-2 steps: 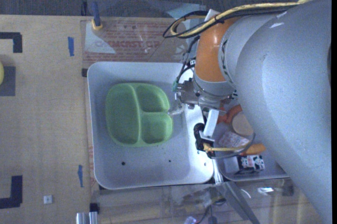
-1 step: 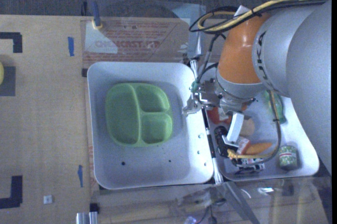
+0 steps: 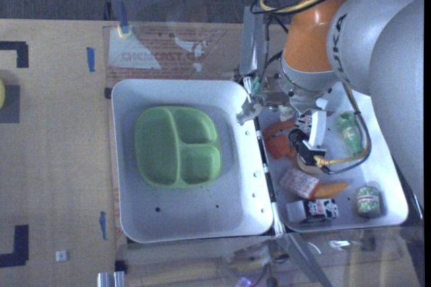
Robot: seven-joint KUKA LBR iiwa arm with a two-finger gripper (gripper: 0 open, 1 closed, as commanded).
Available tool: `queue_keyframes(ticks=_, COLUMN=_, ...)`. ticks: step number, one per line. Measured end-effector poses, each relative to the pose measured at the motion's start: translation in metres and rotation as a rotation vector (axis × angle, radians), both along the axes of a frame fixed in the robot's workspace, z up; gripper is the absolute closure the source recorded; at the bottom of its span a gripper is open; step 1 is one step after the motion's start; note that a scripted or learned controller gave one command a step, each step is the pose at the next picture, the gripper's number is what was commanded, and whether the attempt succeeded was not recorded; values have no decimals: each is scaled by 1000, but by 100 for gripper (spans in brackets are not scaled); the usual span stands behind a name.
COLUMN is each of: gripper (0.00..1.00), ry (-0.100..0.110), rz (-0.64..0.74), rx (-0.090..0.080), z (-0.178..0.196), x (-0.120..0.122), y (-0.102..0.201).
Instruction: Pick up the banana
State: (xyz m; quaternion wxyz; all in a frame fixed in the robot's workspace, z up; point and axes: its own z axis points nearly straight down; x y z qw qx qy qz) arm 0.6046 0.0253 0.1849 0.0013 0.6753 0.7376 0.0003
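At the near edge of the right bin (image 3: 387, 171) you have a black-and-white box (image 3: 320, 209) and a green can (image 3: 368, 201). Just beyond them lies a long orange-yellow piece (image 3: 330, 189), possibly the banana though you cannot be sure, beside a pale packet (image 3: 300, 181). Farther in, the gripper (image 3: 273, 104) hangs over that bin's far left part by a red item (image 3: 277, 137), its opening impossible to tell, while the left bin (image 3: 188, 211) holds a green divided plate (image 3: 178, 145).
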Motion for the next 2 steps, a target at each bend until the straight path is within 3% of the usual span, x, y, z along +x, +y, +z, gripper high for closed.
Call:
queue_keyframes(ticks=1, gripper=0, ry=5, rz=185, rx=2, z=0, x=-60, y=28)
queue_keyframes(ticks=2, gripper=0, ry=0, rz=206, rx=0, z=50, x=-14, y=12)
